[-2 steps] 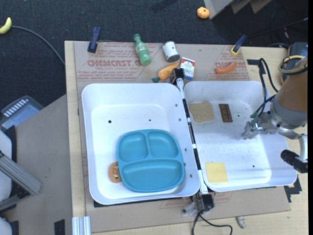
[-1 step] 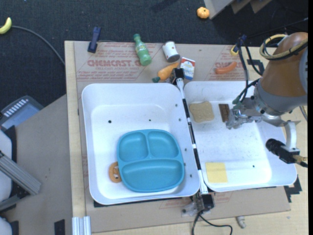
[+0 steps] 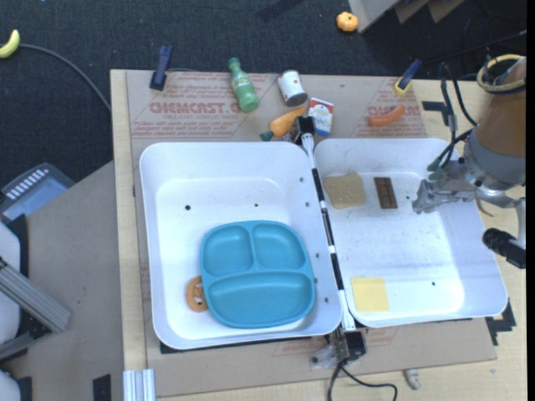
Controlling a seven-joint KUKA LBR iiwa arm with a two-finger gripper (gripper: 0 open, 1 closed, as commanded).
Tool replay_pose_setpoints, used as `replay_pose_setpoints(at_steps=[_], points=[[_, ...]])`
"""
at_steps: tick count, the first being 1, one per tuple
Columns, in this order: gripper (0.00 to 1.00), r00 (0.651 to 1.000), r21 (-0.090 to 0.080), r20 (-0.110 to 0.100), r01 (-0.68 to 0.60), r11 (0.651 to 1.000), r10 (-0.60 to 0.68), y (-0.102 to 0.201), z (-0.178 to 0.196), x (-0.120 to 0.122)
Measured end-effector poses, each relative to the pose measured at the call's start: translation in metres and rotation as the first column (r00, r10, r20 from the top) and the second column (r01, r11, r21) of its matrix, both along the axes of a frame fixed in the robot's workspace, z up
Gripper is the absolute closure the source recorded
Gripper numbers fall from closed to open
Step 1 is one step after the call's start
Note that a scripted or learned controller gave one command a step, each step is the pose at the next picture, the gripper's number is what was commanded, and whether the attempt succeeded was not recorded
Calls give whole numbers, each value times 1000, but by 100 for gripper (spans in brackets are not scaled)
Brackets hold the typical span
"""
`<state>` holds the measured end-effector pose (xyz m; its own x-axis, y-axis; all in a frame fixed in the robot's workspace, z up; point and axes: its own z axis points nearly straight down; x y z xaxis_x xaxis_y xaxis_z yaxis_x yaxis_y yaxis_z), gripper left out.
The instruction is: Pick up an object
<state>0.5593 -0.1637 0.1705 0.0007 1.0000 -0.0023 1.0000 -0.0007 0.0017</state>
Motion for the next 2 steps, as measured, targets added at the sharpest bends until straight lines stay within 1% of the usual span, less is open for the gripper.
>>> replay_pose_setpoints(at_steps=[1,2], points=[[0,1000,1,0,-1,1000,1,1,0,0],[0,1000,2,-1,-1,1000,1,33,-53,56]])
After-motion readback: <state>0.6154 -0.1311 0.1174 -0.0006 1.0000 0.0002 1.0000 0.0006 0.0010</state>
